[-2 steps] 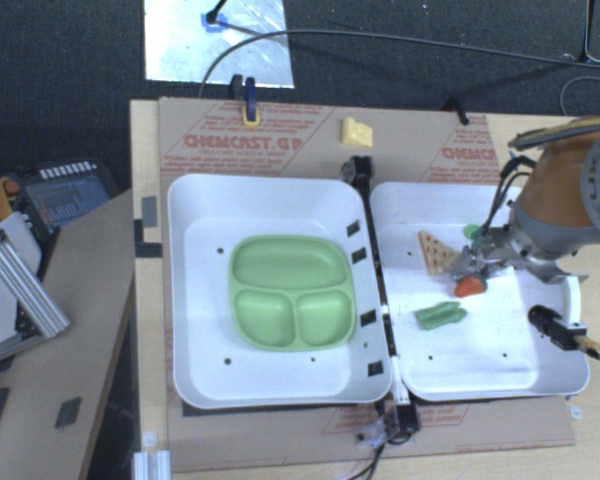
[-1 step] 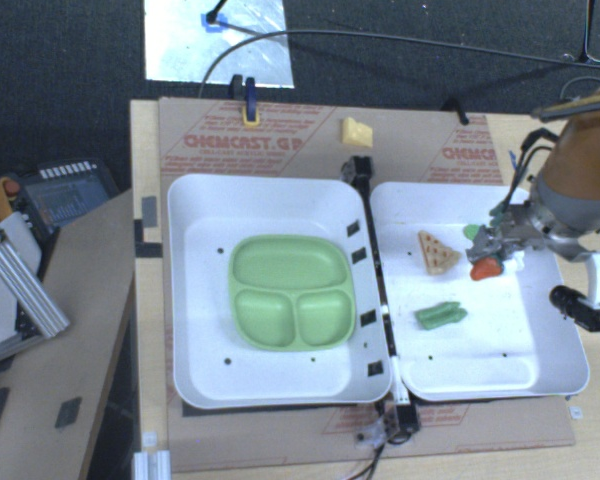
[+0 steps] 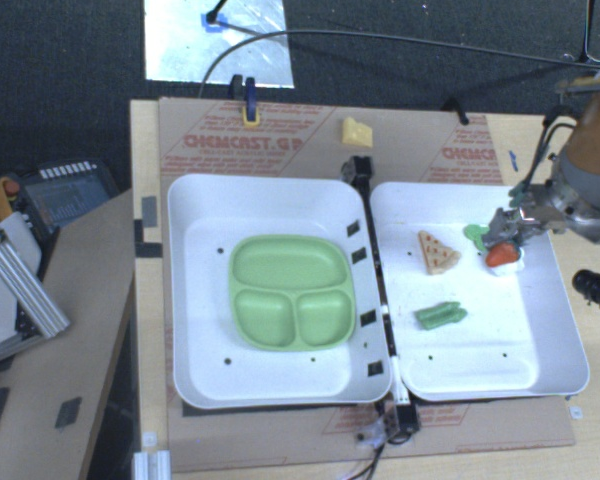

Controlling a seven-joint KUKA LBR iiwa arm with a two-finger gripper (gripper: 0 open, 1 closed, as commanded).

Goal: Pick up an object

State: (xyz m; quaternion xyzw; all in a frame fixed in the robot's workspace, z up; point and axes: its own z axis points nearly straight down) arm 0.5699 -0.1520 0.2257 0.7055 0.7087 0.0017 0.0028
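Observation:
The right bin (image 3: 540,368) holds a tan pizza-slice toy (image 3: 438,252), a green pea pod (image 3: 441,315) and a red strawberry-like toy with green leaves (image 3: 500,255). My gripper (image 3: 504,230) reaches in from the right edge and sits directly above the red toy, near the bin's far right side. Its fingertips are hard to make out against the toy. A green leafy piece (image 3: 475,234) shows just left of the gripper.
The left bin (image 3: 195,218) holds a green divided plate (image 3: 288,292). A yellow block (image 3: 357,132) lies on the cardboard behind the bins. Black clips run along the seam between the bins. A cable crosses the back.

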